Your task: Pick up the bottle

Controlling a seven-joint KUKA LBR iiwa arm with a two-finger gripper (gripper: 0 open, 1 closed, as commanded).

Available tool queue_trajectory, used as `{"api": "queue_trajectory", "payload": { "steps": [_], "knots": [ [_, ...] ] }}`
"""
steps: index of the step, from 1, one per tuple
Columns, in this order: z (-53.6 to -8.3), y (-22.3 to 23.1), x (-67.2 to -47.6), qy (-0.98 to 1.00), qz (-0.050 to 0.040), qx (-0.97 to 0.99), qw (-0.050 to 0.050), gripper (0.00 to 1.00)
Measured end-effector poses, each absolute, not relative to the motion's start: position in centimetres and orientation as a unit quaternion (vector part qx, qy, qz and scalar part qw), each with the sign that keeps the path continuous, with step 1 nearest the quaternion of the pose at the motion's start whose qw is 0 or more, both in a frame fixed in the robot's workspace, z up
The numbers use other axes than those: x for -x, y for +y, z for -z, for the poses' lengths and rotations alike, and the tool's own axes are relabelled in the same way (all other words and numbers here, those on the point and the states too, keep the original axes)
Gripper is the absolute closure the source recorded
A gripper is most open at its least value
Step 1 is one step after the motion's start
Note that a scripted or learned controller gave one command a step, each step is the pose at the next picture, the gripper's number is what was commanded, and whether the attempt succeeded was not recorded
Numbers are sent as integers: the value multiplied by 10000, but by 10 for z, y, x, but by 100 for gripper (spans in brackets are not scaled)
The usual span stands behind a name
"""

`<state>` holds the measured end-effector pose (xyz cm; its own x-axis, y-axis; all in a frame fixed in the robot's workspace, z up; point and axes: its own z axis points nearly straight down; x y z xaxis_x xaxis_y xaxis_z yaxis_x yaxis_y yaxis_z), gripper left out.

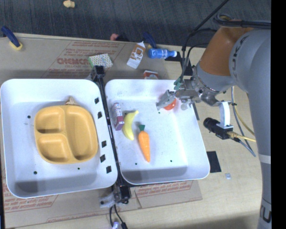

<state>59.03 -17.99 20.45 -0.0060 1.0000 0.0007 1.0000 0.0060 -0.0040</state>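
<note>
Camera view: arm [238, 56] reaches in frm R, end effector [167, 100] low over R bin [193, 142]; grip state can't tell.

A tray [65, 133] sits in the left bin [9, 142]. In the right bin [193, 149], banana [129, 124] lies left of carrot [144, 144]. A bottle [161, 54] lies above, outside the bins.

Red print on cardboard sheet [71, 61] under bins, too blurred to read
</note>
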Motion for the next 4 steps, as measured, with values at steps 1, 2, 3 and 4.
{"api": "queue_trajectory", "payload": {
  "steps": [1,2,3,4],
  "knots": [
    [-91,-171,-620,-6345,-13,7729,25,0],
    [-102,-171,-621,-6364,-19,7713,36,100],
    [-169,-153,-531,-7896,-8,6137,21,100],
    [-194,-116,-476,-7921,-8,6104,21,100]
  ]
}}
